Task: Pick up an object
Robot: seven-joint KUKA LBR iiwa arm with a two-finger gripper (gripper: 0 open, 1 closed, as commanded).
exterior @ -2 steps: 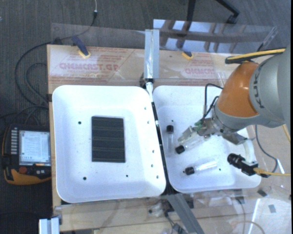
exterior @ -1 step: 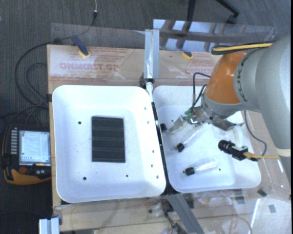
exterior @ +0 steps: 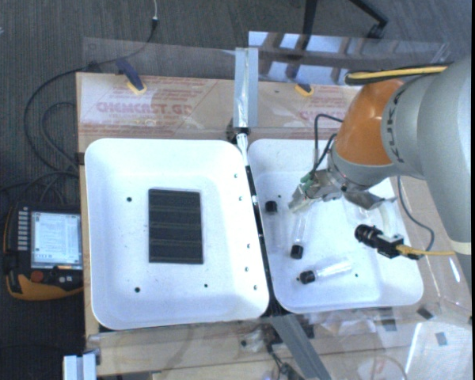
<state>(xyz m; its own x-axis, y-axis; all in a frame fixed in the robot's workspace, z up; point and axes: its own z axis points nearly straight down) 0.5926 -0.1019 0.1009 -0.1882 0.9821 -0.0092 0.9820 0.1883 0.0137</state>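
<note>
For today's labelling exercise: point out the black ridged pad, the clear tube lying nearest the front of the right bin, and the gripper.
black ridged pad [exterior: 175, 226]: camera view, centre of its top.
clear tube [exterior: 332, 271]: camera view, middle of its body.
gripper [exterior: 301, 199]: camera view, at its fingertips.

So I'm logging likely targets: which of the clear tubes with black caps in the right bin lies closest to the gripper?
The upright-running tube, just below the gripper, cap toward the bin's near edge. The other tube lies lower, slanted, cap at its left end.
</note>
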